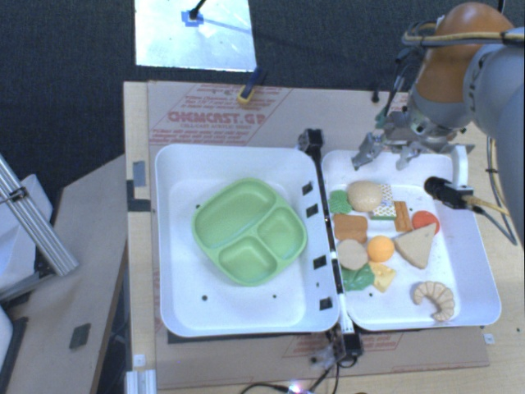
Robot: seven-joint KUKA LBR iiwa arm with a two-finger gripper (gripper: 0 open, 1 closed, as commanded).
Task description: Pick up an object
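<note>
My gripper (384, 156) hangs open over the far edge of the right bin (480, 281), with nothing between its fingers. Just in front of it in that bin lies a heap of toy food: a pale bread roll (365, 195), a checkered block (383, 212), an orange wafer (402, 217), a red tomato slice (425, 219), a brown toast piece (350, 226), an orange ball (380, 248), a tan wedge (415, 245), a round beige piece (353, 254), green leaves (358, 278), a yellow chunk (382, 277) and a croissant (435, 299).
The left bin (176, 302) holds a green divided plate (248, 231). A black divider with clips (321, 220) runs between the bins. A shiny metal sheet (195, 23) lies beyond the bench, and a yellow-tipped tool (248, 91) rests on the cardboard behind the bins.
</note>
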